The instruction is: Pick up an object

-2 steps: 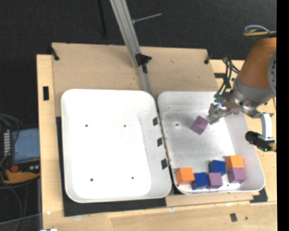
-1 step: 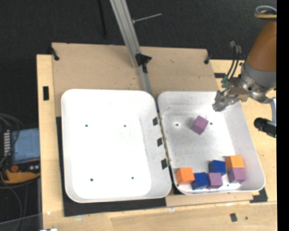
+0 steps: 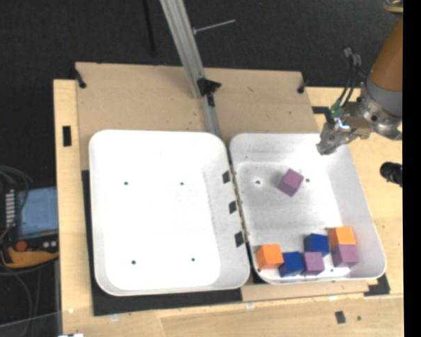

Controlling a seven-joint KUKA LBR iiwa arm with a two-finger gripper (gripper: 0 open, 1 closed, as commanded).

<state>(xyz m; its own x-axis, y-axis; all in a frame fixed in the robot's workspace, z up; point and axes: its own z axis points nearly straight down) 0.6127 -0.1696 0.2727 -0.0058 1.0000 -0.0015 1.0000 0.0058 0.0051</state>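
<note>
The likeliest target is the lone purple cube (image 3: pixel 290 182), which lies by itself in the upper middle of the right bin (image 3: pixel 358 188), tilted on the white floor and well apart from everything else. From it, the end effector (image 3: pixel 328 143) sits toward one o'clock, over the bin's upper right corner near the rim, and carries nothing visible; whether it is apart or together I cannot tell at this size.

The step in hand looks like the approach: nothing is lifted yet. The next move would call for the end effector to travel toward seven o'clock until it stands over the cube, to line up with the cube's turned faces, and then to descend.

The rest of the right bin's load is crowded along its bottom edge. An orange cube (image 3: pixel 269 255) sits at the left end, touching a blue cube (image 3: pixel 292 264), with a second purple cube (image 3: pixel 313 262) just beside that. Behind them is another blue cube (image 3: pixel 316 243), and at the right end an orange block (image 3: pixel 342 236) rests against a purple block (image 3: pixel 346 253). That crowding would make a clean grasp harder than on the lone cube.

The left bin (image 3: pixel 161 209) adjoins the right one on the bench (image 3: pixel 196 90).
</note>
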